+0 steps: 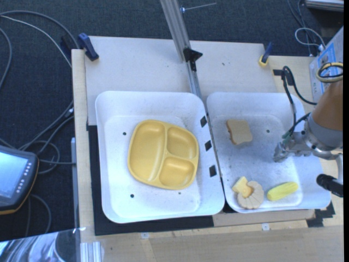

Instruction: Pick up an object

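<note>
Two white bins sit side by side on the bench (136,59). Left bin (109,201) holds a yellow divided plate (163,154). Right bin (262,105) holds a bread slice (239,131) near its top, a cheese-and-cracker piece (248,192) and a corn cob (282,190) along its bottom. Gripper (283,149) hovers low above the corn; how wide its fingers stand cannot be told

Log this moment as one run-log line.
gripper: over right bin, nothing seen held | bread, corn, cookie: lying in right bin | yellow tray: left bin
</note>
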Robot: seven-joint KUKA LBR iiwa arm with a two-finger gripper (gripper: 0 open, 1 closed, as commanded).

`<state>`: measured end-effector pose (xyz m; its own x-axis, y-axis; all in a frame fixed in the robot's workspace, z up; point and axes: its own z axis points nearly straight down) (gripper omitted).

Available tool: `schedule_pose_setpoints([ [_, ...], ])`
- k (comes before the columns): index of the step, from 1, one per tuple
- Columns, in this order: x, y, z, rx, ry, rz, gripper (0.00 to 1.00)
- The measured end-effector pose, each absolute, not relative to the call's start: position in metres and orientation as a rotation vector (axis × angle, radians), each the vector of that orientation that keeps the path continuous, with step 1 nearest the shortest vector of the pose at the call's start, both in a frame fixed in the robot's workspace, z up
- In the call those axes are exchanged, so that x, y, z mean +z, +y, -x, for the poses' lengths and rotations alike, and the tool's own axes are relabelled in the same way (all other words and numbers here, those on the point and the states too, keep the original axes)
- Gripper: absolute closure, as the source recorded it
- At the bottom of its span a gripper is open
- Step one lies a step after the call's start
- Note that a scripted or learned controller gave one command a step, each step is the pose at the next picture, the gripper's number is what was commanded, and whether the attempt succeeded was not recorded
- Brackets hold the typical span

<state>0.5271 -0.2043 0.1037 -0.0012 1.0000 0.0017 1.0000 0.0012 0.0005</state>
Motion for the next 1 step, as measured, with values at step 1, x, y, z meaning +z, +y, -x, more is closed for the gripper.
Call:
schedule_pose_setpoints([
  [1,0.1549,-0.203,-0.5389,-0.005,-2.228,2.224,1.0],
])
